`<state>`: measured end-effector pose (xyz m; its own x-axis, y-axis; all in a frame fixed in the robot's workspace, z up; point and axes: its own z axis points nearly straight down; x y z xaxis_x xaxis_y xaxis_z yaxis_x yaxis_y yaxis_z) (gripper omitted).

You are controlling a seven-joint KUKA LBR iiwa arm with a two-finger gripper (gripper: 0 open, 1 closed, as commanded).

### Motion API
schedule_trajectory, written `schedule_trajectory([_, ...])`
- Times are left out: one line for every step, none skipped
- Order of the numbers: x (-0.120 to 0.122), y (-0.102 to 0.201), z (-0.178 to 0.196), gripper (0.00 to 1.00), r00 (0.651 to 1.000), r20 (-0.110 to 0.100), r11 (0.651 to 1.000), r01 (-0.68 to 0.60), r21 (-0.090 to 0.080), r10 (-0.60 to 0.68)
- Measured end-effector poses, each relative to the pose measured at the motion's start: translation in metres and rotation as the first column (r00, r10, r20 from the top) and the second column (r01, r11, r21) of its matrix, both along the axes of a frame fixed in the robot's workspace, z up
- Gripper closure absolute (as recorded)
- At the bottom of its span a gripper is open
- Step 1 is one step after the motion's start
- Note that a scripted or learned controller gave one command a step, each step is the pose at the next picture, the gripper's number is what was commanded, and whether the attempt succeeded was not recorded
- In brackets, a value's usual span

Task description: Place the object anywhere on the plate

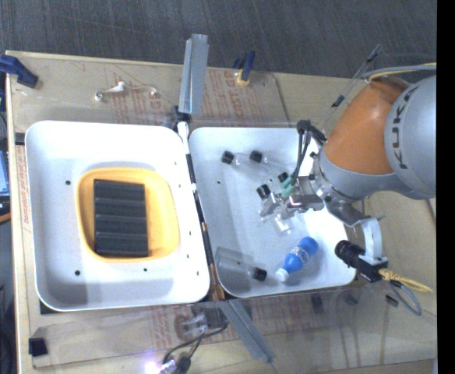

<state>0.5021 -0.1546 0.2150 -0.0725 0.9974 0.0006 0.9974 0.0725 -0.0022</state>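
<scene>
Grey arm with orange band (pixel 368 135) reaching into the right white bin (pixel 212 209) — two-finger gripper (pixel 283 201) low among small clear vials (pixel 256 157); opening and any hold impossible to tell. Blue-capped clear plastic bottle (pixel 298 257) lying just beside. Yellow square plate (pixel 165 216) with black ribbed insert (pixel 121 217) — left white bin (pixel 48 209).

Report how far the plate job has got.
Done: nothing, judging by the yellow plate in the left bin, which carries just a dark ridged block. In hand: the gripper is low over the right bin, among small clear bottles. Left: grasp, carry across, place.
</scene>
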Motion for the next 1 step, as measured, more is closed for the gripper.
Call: schedule_trajectory([0.0, 0.0, 0.0, 0.0, 1.0, 0.0, 1.0, 0.0, 0.0, 0.0])
